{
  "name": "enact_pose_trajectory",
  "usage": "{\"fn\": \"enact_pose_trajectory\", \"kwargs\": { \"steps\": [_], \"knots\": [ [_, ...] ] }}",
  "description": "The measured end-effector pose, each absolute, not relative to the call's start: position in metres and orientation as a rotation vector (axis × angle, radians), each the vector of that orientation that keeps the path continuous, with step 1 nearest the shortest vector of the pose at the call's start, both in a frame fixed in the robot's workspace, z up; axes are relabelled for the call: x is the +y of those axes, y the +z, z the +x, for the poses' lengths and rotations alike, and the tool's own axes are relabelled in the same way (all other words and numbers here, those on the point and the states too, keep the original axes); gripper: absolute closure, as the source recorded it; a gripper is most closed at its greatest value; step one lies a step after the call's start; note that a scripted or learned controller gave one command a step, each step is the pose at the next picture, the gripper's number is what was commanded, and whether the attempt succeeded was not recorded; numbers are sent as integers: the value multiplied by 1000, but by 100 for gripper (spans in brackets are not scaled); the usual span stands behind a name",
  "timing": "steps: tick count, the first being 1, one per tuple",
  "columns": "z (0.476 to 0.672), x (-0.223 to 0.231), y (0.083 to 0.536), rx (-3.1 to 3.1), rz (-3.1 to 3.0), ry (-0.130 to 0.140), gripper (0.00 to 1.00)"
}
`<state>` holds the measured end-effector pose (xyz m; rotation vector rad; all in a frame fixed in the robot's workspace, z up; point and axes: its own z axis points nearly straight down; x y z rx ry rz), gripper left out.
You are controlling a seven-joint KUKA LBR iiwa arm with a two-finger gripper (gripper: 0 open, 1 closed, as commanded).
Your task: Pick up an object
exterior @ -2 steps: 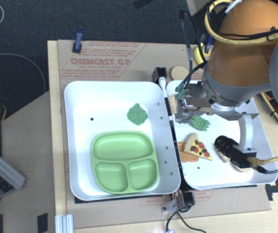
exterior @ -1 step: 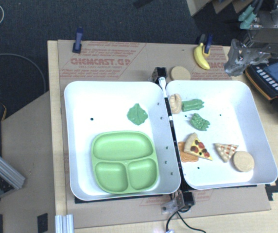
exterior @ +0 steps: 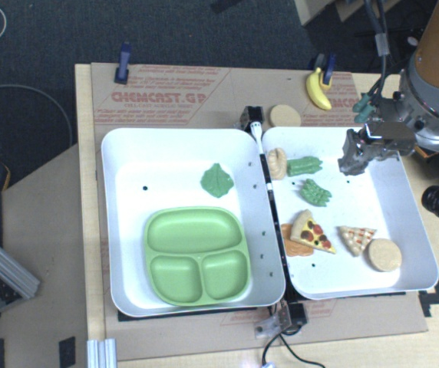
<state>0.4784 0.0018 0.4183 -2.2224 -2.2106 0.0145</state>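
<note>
**Hovering gripper above the far rim of the right bin**

Starting nearest the camera, a green divided tray is seen lying at 6 o'clock in the left bin, and a green leaf-shaped piece is placed apart from it toward 12 o'clock. Nothing else is found in that bin.

In the right bin, a round tan cookie is set at 5 o'clock, just beside a small pizza slice. A larger pizza slice is laid at 7 o'clock, close to the divider between the bins. A green broccoli-like piece is found near the centre, with another green piece beyond it and a tan bread-like piece touching the divider at 10 o'clock.

The gripper is held over the bin's 1 o'clock corner, well apart from every item; nothing is seen between its fingers, and whether they are parted or closed cannot be told from this angle. No piece is placed beneath it to bar its way.

Beyond the bins, on the brown board, a round tan disc and a yellow banana are seen at 12 o'clock, with a blue clamp farther left.
</note>
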Motion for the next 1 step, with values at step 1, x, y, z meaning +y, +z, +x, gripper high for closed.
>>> {"fn": "enact_pose_trajectory", "kwargs": {
  "steps": [1],
  "knots": [
    [485, -6, 309, -2212, -2219, 14, 100]
  ]
}}
